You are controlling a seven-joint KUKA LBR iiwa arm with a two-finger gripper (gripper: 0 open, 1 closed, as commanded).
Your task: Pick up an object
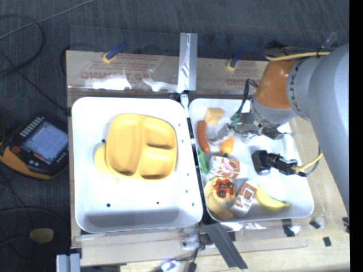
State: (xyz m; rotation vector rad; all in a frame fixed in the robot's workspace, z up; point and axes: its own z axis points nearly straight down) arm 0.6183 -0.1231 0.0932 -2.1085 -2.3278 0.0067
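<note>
Camera view showed the claw [226, 134] low in the right bin [303, 200], just above an orange carrot [227, 146], its grip state impossible to tell.

Yellow divided tray [140, 146] in the left bin [85, 208]; claw [224, 134] (fingers unclear) above the right bin's [300, 205] toy food.

Left bin [85, 208]: divided tray [140, 146] inside, toward the back. Right bin [303, 200]: my gripper [227, 134] at back, carrot [202, 136] left of it, banana [271, 200] at front, snack packet [245, 197] just left of banana.
</note>
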